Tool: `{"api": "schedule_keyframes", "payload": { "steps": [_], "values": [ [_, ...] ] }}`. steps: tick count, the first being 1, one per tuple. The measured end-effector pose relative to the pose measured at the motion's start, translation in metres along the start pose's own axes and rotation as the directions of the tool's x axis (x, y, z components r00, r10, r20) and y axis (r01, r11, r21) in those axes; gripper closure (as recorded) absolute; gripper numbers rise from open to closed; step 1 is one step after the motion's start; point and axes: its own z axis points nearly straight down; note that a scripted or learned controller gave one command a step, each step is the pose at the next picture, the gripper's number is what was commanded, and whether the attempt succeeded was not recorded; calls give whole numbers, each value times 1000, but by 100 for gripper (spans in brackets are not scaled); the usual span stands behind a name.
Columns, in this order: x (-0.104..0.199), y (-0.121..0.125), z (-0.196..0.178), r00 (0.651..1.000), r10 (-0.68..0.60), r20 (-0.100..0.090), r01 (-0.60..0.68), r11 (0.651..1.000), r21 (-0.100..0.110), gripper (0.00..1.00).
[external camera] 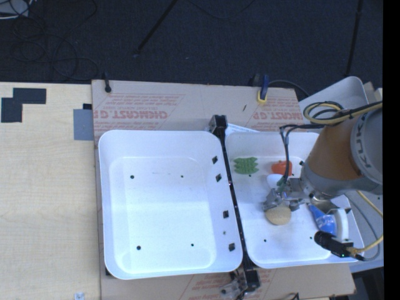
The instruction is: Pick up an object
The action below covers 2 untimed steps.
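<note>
Fingers of the gripper (279, 202) hung low over a tan lump (279, 216) in the right bin (284, 250), their spread unclear; nothing apparently lifted yet.

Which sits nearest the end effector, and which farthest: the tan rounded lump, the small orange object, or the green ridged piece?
1. Tan rounded lump, just below the end effector in the picture.
2. Small orange object, straight above it.
3. Green ridged piece, above and well to the left.
</note>
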Motion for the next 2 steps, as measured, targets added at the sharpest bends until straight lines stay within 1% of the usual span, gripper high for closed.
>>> {"api": "schedule_keyframes", "payload": {
  "steps": [1, 2],
  "values": [
    [95, 56, -110, 1000, -16, 0, 16, 1000, -15, 100],
    [101, 62, -216, 1000, -8, 2, 8, 1000, -13, 100]
  ]
}}
